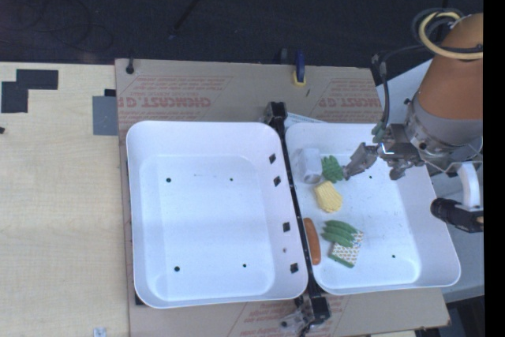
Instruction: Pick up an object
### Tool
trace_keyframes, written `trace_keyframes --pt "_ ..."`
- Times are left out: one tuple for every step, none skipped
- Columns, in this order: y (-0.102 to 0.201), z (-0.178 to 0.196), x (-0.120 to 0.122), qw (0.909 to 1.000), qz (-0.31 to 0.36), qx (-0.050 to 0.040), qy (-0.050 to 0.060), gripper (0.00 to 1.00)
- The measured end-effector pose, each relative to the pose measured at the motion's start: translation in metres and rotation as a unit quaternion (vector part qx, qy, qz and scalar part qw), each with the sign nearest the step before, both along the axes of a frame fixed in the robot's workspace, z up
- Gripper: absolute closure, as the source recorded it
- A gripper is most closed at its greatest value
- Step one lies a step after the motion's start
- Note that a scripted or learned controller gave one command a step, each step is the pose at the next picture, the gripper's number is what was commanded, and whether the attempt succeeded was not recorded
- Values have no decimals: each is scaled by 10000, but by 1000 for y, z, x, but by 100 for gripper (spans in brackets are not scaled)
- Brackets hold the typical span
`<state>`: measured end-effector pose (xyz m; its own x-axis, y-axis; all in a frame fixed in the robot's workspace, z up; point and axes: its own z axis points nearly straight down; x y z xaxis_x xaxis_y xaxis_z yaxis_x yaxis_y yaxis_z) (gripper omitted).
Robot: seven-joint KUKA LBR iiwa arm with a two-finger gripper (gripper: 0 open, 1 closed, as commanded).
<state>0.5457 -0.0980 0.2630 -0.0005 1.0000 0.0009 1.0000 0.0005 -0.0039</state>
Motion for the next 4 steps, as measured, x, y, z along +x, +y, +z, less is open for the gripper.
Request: trace_keyframes --pt "45 -72 -4 10000 18 10 34 0" --pt "41 -58 -3 10000 -22 0 11 100" --pt "95 62 14 10000 34 6 -75 100" --pt "177 133 5 10000 39 5 -48 100"
